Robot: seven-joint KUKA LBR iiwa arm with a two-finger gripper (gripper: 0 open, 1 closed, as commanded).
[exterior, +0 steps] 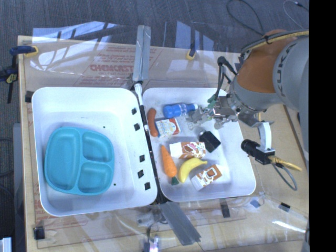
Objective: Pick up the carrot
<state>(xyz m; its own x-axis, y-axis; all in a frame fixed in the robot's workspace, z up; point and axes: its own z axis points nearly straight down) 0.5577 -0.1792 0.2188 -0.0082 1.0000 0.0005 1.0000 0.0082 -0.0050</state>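
The carrot (168, 162) is seen lying in the right bin (239, 185), near its left wall, its tip toward the bottom edge; a banana (190, 168) lies just beside it on the right; a sausage (152, 121) lies above it along the same wall; a blue bottle (176, 110) and small cartons are scattered nearby. The hand (202, 115) is held over the bin's upper part, well apart from the carrot; whether it is apart or together cannot be told. A blue divided plate (79, 160) rests in the left bin (47, 101).
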